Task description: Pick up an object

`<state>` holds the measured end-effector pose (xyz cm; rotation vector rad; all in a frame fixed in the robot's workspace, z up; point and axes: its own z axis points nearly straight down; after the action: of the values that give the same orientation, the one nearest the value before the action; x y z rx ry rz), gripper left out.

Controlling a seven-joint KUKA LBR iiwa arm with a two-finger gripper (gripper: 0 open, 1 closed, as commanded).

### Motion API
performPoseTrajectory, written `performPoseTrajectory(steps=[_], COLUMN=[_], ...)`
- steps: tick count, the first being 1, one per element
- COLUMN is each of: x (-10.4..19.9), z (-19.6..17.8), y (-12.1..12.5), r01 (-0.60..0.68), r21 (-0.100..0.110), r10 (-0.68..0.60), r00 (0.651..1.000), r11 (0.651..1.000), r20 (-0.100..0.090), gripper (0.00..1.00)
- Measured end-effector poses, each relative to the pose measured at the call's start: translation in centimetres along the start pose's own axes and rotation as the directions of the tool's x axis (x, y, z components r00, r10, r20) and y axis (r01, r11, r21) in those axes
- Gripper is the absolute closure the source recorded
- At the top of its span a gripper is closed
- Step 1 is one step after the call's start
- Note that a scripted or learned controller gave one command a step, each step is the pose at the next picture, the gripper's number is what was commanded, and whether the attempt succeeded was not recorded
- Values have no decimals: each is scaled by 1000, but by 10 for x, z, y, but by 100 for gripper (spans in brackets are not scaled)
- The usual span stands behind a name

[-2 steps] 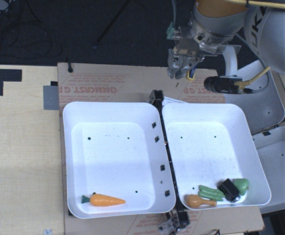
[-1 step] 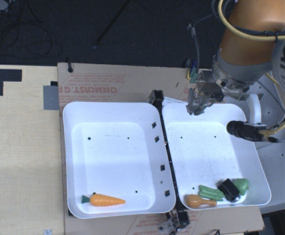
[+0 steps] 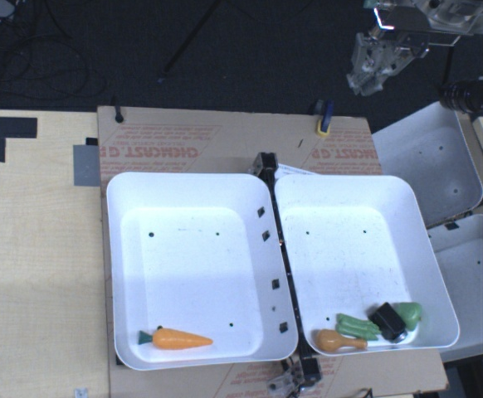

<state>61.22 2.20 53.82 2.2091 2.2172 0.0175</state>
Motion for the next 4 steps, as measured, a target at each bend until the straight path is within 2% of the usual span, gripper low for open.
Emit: performPoseTrajectory(steps=[1, 2, 3, 4], x=[20, 51, 46, -10], z=[125, 188, 146, 246], y=[30, 28, 30, -48], r01=[0, -1, -1, -9], r21=[28, 25, 15, 33], r10=[-1, 1, 1, 9], r00=[1000, 1000, 1000, 1000], r11=[1000, 1000, 1000, 999], r20=[1, 0, 0, 1], gripper=[100, 100, 100, 100])
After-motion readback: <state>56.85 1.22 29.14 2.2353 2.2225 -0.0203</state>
